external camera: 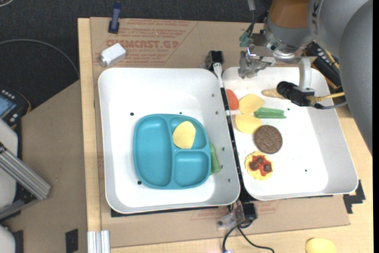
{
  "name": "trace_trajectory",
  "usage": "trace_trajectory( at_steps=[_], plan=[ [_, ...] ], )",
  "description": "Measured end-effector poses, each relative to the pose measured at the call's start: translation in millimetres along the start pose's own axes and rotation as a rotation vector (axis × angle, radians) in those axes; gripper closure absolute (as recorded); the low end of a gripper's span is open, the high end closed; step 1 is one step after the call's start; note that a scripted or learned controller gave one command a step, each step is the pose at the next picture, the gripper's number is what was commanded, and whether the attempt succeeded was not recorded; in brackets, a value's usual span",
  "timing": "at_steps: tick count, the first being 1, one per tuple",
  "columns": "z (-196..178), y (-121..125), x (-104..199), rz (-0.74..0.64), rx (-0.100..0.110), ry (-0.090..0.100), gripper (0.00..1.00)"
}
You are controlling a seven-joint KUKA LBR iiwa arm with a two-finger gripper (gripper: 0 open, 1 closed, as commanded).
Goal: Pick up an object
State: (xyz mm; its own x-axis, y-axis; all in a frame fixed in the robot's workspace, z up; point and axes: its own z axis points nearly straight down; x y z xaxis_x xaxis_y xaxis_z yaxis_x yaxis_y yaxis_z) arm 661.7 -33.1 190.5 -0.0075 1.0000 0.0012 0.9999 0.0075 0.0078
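Cardboard covers the worktop [177,38], which carries two shallow white bins side by side over dark carpet, with a small white block [112,54] lying loose near the back. A teal divided plate [155,151] with a yellow piece [184,135] sits in the left bin [118,103], while the right bin [320,145] gathers the likely targets near its left wall: yellow slices [249,114], a green strip [270,112], a brown patty [268,138] and a small pizza-like round [259,165]. The pincer [251,62] hangs over that bin's back edge, presumably staged above the cluster, and I cannot tell whether it is released or clenched.
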Motion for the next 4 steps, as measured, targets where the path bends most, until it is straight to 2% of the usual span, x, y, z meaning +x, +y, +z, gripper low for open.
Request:
trace_trajectory(
  at_steps=[1, 2, 3, 4],
  plan=[
    [-212, -16, 22, 0.004, -0.011, -0.001, 1.0],
    [-355, -7, 50, 0.003, -0.014, -0.001, 1.0],
    [-173, -16, 62, 0.008, 0.025, -0.001, 1.0],
    [-135, 5, -51, 0.016, 0.012, -0.004, 1.0]
  ],
)
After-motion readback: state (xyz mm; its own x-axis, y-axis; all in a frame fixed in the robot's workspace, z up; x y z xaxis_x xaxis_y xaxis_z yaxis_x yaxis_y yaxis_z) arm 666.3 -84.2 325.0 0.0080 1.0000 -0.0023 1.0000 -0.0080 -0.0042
